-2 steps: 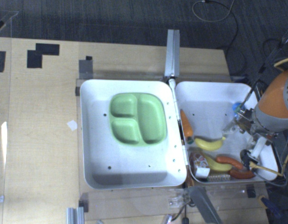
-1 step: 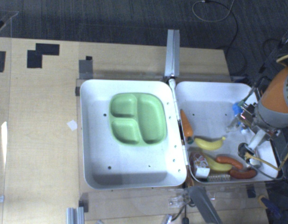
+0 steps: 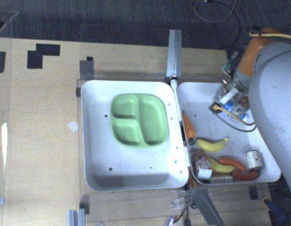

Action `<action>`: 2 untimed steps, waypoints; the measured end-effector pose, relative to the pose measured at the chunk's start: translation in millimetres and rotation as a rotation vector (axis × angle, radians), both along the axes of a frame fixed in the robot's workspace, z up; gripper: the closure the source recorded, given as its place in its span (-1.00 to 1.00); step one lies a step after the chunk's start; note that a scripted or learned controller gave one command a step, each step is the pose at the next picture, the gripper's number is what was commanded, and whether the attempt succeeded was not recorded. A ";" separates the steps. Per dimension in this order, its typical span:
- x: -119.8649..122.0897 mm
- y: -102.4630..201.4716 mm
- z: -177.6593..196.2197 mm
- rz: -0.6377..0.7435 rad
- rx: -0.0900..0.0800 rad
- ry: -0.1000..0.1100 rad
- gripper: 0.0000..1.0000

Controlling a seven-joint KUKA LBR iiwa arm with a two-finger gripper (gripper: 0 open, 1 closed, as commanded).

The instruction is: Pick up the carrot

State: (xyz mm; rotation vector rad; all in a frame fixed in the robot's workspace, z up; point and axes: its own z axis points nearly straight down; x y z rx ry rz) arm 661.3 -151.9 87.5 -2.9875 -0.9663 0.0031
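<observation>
Carrot (image 3: 188, 126) lies against left wall of right bin (image 3: 202, 91), just beside the divider, lengthwise, untouched. Gripper (image 3: 229, 102) hangs over the bin's upper right area, well apart from carrot; whether its fingers are spread or pressed together cannot be told. Below carrot: banana (image 3: 212, 144), sausage (image 3: 231, 163), metal can (image 3: 254, 159). Left bin (image 3: 96, 140) holds green sectioned plate (image 3: 139, 119). Both bins on wooden desk (image 3: 37, 140).
</observation>
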 end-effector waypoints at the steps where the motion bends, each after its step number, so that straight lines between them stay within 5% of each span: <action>1: 4.4 10.0 10.9 0.018 0.010 -0.009 1.00; 2: -5.5 29.1 44.8 0.305 -0.002 -0.006 1.00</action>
